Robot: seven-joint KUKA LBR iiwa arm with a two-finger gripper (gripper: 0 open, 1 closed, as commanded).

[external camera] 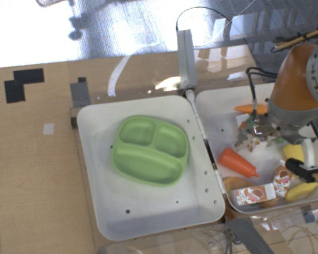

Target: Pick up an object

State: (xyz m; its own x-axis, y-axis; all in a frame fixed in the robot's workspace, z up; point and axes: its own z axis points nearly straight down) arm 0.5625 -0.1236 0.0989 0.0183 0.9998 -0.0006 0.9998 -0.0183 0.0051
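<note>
The grey gripper [254,133] is low in the right white bin [211,118], and I cannot tell its state. The orange carrot-shaped plastic toy [237,163] lies just below-left of it, its long axis running from upper left to lower right.

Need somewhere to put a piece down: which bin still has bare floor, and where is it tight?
Bare floor rings the green divided plate in the left bin, widest along the near wall. The right bin is crowded: orange carrot, cartons, banana and the gripper. Only its far-left corner looks bare.
</note>
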